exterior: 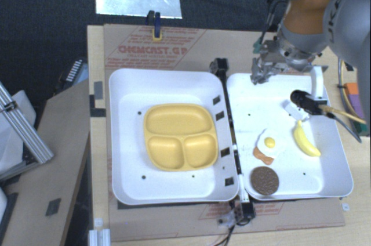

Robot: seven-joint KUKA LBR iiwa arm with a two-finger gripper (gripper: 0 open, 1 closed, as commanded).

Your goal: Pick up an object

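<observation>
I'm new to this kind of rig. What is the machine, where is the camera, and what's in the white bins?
One camera looks down at a slant on a bench. The grey-and-orange machine at the right is a robot arm; its pincer hangs over the far corner of the right bin. That bin holds a toy banana, a fried egg and a brown patty. The left bin holds a yellow divided plate. All items lie in the bins; nothing is lifted.

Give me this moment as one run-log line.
gripper above right bin far corner | right bin: banana, fried egg, brown disc | left bin: yellow divided tray | pick not done
</observation>
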